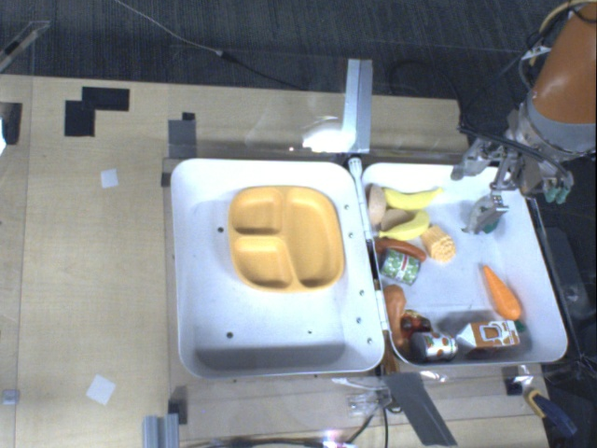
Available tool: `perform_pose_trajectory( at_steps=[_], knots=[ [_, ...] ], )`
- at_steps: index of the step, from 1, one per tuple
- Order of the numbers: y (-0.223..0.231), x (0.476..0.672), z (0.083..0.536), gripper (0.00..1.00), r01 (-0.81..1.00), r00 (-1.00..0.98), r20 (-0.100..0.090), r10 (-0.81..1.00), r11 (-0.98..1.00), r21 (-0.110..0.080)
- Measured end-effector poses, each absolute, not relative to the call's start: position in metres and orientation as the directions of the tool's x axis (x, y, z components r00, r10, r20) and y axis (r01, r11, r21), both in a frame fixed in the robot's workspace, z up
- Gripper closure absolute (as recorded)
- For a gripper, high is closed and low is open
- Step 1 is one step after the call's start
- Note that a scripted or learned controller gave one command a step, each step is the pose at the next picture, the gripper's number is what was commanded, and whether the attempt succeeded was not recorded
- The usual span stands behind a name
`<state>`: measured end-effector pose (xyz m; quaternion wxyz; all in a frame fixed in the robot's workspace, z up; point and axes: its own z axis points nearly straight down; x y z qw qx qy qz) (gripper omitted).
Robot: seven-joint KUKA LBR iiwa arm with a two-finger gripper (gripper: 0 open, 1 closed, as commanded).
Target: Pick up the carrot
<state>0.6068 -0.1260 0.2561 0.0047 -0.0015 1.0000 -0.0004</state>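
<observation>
An orange carrot (501,292) lies at a slant near the right wall of the right bin (550,278). My gripper (485,215) hangs over the bin's far right part, well above and behind the carrot, apart from it. Its fingers (488,205) point down with nothing seen between them.
Along the right bin's left side lie two bananas (411,197), a corn cob (438,245), a green can (401,267) and a sausage (395,303). A dark bottle (431,345) and a juice carton (492,334) lie at its front. The left bin holds a yellow divided plate (284,237).
</observation>
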Motion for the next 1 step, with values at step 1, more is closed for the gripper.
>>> perform_pose_trajectory(
  at_steps=[1],
  knots=[
    [-0.1789, 0.5597, 0.1254, 0.00, 0.161, -0.987, 0.002, 0.161, 0.987, 0.000]
  ],
)
